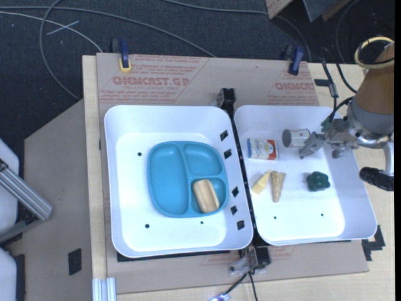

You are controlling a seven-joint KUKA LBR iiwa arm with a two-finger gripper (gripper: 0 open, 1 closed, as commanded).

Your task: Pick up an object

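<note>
In the right bin (351,221) lie a small white box with blue and red print (261,148), a grey metal can on its side (294,137), two pale yellow wedges (260,182) (277,185) and a dark green lump (317,180). My gripper (323,149) hovers over the bin's upper right part, just right of the can and above the green lump. It stands open, with nothing between its fingers. In the left bin, a tan bread-like roll (205,194) rests in the lower right compartment of a blue divided plate (169,180).
The left bin (125,137) holds the blue plate at its middle. Black clips (227,98) join the bins along the centre seam. The arm's grey and orange body (376,99) overhangs the right bin's far right edge. Cables trail behind the bench.
</note>
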